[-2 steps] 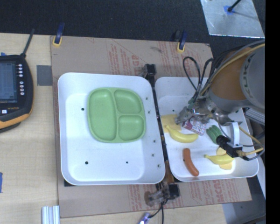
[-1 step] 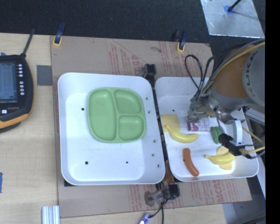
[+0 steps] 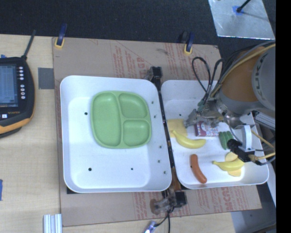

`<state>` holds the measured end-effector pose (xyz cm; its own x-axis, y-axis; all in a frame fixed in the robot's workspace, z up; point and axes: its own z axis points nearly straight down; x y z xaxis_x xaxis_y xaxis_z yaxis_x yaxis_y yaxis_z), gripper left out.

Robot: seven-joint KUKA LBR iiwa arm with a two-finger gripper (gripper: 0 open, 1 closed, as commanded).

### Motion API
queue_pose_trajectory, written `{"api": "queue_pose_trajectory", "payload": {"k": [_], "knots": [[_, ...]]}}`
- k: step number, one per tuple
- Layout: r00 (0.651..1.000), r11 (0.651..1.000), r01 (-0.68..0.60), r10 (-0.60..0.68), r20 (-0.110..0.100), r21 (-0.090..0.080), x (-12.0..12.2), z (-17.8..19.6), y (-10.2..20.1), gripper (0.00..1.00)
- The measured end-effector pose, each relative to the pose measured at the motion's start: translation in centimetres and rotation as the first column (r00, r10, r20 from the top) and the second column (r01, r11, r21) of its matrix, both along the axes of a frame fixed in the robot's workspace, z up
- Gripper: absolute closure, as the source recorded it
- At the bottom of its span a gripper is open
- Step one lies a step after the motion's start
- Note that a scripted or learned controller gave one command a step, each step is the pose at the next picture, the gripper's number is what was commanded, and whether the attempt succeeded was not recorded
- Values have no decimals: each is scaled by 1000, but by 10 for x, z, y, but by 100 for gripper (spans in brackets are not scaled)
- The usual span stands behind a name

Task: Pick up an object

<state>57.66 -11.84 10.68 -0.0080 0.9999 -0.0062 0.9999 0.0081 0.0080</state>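
**Claw low in the right bin among toy food**

While the grey arm (image 3: 247,81) with its orange band reaches in from the right, its claw (image 3: 203,116) sits low over the right bin (image 3: 184,89), a shallow tray of smooth white plastic with rounded corners. Whether the metal fingers are spread or pressed together cannot be told from above; the wrist and looping black cables (image 3: 206,74) cover much of them. Directly beneath the claw lies a small flat packet (image 3: 206,129) printed in red and white, and contact between the two cannot be made out.

Just left of the packet curves a glossy yellow banana (image 3: 184,137). A second banana (image 3: 230,165) lies near the bin's right front corner, beside a dark green object (image 3: 225,139). A slim reddish-orange sausage (image 3: 198,169) rests near the front wall, apart from both.

Alongside, the left bin (image 3: 77,169) carries a pale green divided plate (image 3: 120,119) with three rounded compartments. Both bins stand on brown cardboard (image 3: 111,57) laid over the light wooden bench (image 3: 19,178), where a black and orange handheld pendant (image 3: 7,101) lies at the far left.
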Motion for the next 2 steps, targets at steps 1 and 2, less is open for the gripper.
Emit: {"api": "queue_pose_trajectory", "payload": {"k": [1,2], "knots": [[1000,1000,5,-5,-11,6,40,-15,-4,0],[1000,1000,6,-6,-12,6,14,-15,-47,0]]}}
